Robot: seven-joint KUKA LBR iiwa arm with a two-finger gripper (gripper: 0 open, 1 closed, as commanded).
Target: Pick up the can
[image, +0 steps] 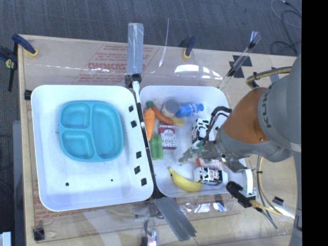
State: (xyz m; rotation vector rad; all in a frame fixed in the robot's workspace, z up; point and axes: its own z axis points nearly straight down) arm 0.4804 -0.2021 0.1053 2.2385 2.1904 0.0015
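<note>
My gripper (190, 155) hangs low over the middle of the right bin (154, 94). From this slant I cannot tell whether it is parted or closed, and nothing shows held in it.

The can (170, 107) looks to be the round grey-topped thing at the far end of that bin, well apart from the gripper. It seems to stand upright or nearly so. I judge it stiff and fairly light, with smooth metal walls that could slip under a shallow pinch. I would take it across the body, below the rim, and squeeze square on.

It is crowded. A blue bottle (190, 108) lies just beside it on the arm's side, a carrot (149, 121) on the other, and something yellowish touches its near edge. A red-and-white packet (167, 137) sits nearer me, then a green item (156, 146) and a black-and-white carton (210, 175). A banana (185, 181) lies at the near end. The left bin (41, 152) holds a blue divided tray (92, 130).
</note>
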